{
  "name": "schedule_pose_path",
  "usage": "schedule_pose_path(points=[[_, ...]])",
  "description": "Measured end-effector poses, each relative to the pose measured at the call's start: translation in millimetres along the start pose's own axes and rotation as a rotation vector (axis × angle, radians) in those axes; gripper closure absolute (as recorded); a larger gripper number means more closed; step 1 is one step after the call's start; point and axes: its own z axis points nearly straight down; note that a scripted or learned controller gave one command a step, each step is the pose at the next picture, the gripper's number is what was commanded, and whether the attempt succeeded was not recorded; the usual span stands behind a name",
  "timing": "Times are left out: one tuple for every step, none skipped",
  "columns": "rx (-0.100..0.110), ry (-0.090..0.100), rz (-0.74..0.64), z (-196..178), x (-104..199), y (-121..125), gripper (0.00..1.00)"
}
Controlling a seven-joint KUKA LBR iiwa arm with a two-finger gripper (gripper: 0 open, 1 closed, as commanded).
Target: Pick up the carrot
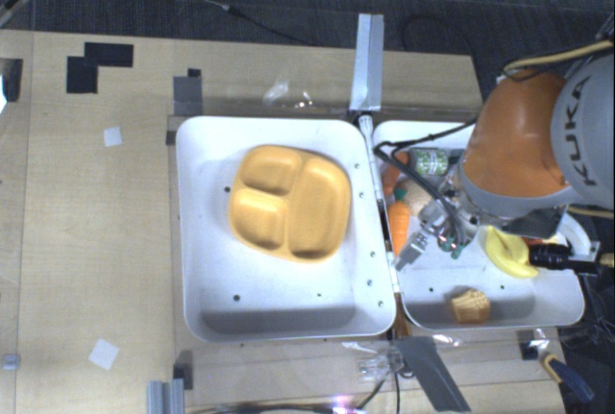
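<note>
The orange carrot (397,224) lies lengthwise along the left wall of the right bin (538,311), its top end near an orange-red item (389,180). My gripper (430,237) hangs low over the right bin just to the right of the carrot's lower half, under the grey and orange wrist (514,148). I see nothing held in it. The wrist hides the middle of the right bin.
A yellow three-compartment plate (290,201) sits in the left bin (279,311). In the right bin there are also a green-labelled can (432,160) at the back, a yellow banana-like item (509,251) on the right and a tan bread piece (470,305) at the front.
</note>
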Motion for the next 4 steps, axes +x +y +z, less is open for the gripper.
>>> schedule_pose_path(points=[[0.001,0.001,0.006,0,10,1,0.00],[0.000,0.000,0.063,0,13,17,0.00],[0.000,0.000,0.345,0,17,18,0.00],[0.001,-0.002,0.481,0,-37,0,0.00]])
